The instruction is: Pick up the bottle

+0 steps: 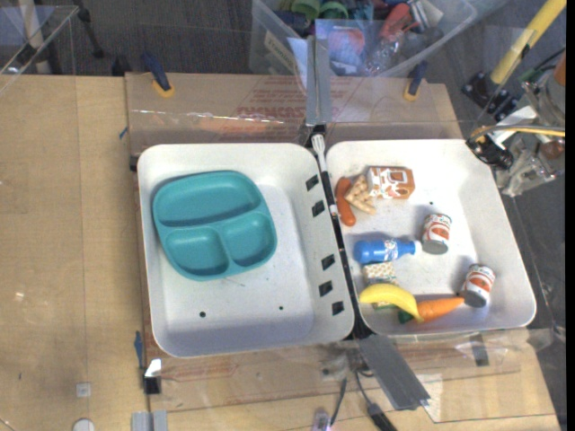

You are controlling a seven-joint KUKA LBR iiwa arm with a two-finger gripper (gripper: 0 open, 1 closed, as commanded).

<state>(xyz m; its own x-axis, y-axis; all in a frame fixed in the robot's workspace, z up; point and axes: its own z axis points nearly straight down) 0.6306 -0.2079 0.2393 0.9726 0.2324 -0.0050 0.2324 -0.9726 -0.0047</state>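
Reach leftward and nearward is called for, since the blue plastic bottle (pixel 384 250) is laid with its long axis left-right in the right white bin (pixel 512 241), while the gripper (pixel 530 164), jaw state undeterminable, is held at the far-right rim.

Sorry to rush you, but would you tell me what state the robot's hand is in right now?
Hand: at the right bin's far right edge, above the rim; open or closed cannot be told. Nothing is seen in it; the blue plastic bottle lies in the bin.
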